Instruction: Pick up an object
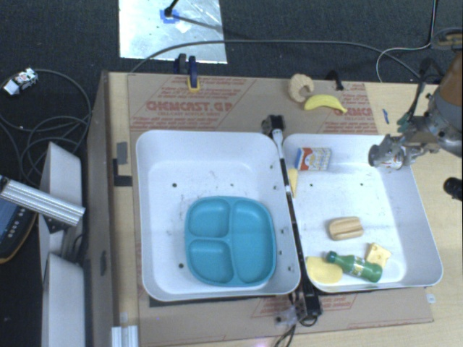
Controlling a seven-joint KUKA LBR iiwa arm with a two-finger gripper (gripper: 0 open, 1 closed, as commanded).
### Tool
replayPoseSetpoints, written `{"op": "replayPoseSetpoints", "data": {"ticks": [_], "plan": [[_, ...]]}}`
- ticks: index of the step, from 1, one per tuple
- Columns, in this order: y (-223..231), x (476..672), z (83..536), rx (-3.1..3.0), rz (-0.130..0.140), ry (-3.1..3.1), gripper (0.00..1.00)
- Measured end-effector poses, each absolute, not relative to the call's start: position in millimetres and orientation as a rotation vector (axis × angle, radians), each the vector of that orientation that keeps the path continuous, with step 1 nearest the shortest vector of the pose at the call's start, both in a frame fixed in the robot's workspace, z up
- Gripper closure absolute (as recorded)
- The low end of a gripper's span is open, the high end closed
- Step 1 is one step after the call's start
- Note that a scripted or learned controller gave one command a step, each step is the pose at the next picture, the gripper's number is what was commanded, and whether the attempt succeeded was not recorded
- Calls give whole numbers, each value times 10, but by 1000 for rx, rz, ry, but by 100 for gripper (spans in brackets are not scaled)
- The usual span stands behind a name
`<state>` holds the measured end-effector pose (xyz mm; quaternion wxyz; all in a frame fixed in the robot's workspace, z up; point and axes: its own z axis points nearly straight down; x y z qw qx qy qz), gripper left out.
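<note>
The right bin [405, 215] holds a small red, white and blue carton [314, 159] at its far left corner, a hot-dog bun [345, 228] in the middle, and near the front a green bottle [354, 265], a yellow disc [323, 270] and a cheese wedge [377, 254]. A yellow piece [292, 179] leans on the bin's left wall. My gripper [385, 156] hangs over the far right part of this bin, above the white floor and apart from every object. Nothing shows between its fingers.
The left bin [163, 165] carries a blue divided plate [231, 241]. On the cardboard behind the bins lie a banana [325, 103] and a beige piece [300, 86]. A clamp [192, 72] sits at the far edge. Cables run along the back.
</note>
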<state>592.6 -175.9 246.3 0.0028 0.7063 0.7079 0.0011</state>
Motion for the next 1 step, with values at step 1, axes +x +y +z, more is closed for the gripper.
{"op": "replayPoseSetpoints", "data": {"ticks": [1], "plan": [[-2069, 6217, 2597, 2217, 2, 2221, 100]]}}
